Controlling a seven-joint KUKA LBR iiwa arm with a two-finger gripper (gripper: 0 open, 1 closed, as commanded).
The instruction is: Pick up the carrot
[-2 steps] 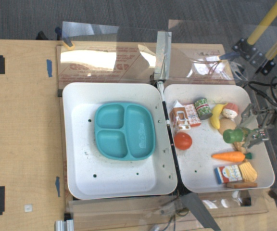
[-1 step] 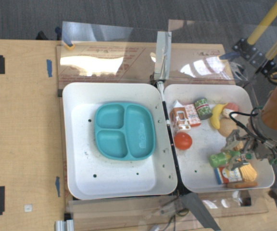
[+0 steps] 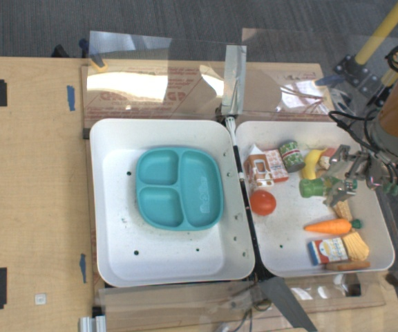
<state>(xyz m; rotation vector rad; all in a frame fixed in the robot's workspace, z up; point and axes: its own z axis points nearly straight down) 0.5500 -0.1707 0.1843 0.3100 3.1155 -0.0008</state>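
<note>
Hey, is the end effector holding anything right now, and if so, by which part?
Cannot be told. The end effector sits above the carrot, which lies apart from it on the right bin floor.

Two shallow white plastic bins here, the left bin (image 3: 109, 206) and the right bin (image 3: 282, 244), both smooth with a dull sheen and dotted with small dark specks. In the left one sits a turquoise divided plastic plate (image 3: 180, 188), smooth, softly glossy. On the right, the orange plastic toy carrot (image 3: 332, 226) looks matt and even, and the round red toy tomato (image 3: 262, 202) looks smooth too. The tan bench (image 3: 30, 206) reads as flat matt board, like cardboard or plywood. Behind the bins, clear plastic sheeting (image 3: 150, 81) throws back bright glare. The metal gripper (image 3: 347, 175) shows bare grey parts.
</note>
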